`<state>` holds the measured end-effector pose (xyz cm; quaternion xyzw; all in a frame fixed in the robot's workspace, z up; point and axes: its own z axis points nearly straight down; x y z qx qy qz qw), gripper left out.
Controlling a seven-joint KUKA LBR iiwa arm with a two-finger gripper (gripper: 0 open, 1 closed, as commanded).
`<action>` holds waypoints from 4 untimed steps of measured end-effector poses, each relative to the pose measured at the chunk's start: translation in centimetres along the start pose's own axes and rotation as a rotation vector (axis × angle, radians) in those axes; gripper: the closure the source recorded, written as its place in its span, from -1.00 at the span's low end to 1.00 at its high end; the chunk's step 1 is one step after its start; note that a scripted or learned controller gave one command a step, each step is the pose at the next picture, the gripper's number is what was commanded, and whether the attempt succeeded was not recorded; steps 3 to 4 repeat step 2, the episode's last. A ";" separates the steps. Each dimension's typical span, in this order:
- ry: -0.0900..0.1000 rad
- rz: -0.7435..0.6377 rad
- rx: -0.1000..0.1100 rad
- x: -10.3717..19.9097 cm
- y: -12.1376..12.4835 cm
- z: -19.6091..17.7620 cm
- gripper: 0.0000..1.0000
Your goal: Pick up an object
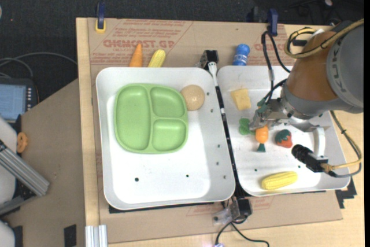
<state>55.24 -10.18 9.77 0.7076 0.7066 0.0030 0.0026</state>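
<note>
The right bin (248, 173) holds a yellow cheese wedge (241, 98), a small green piece (245, 124), an orange carrot (262, 135), a red strawberry (282, 138) and a yellow corn cob (278, 180). My gripper (258, 120) hangs low over this bin, just above the carrot and beside the green piece. The grey and orange arm covers the bin's far right part.
The left bin (162, 182) holds a green divided plate (151, 117) and a tan ball (193, 96). On the bench behind the bins lie a carrot (136, 55), a corn piece (156, 58) and a blue bottle (241, 55). Cables loop near the arm.
</note>
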 end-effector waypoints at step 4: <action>0.000 -0.005 0.004 10.1 -0.2 -11.2 1.00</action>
